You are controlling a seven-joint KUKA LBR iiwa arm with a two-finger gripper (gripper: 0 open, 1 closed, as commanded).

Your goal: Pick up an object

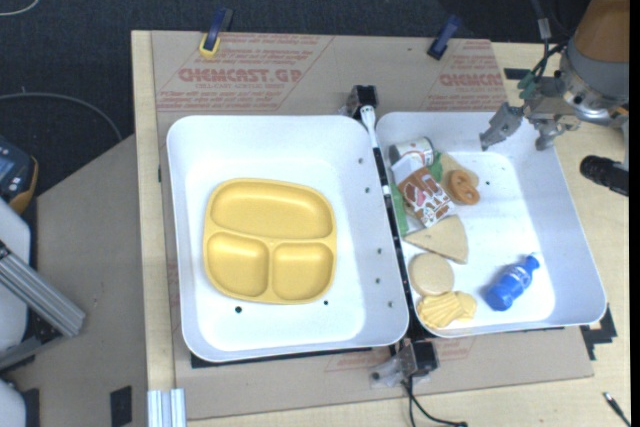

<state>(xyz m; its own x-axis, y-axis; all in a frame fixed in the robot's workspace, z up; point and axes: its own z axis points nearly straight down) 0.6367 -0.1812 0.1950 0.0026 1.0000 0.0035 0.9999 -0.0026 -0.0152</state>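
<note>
My gripper hangs over the far right corner of the right bin, its two fingers spread apart with nothing between them. Below and to its left in that bin lie a small can, a brown pretzel-like piece, a red and white packet, a tan wedge, a round cookie, a yellow crinkled chip and a blue bottle. All of them lie apart from the fingers.
The left bin holds a yellow divided plate. A hinge strip runs between the two bins. Clamps sit at the cardboard's far edge. The arm's orange band rises at the right.
</note>
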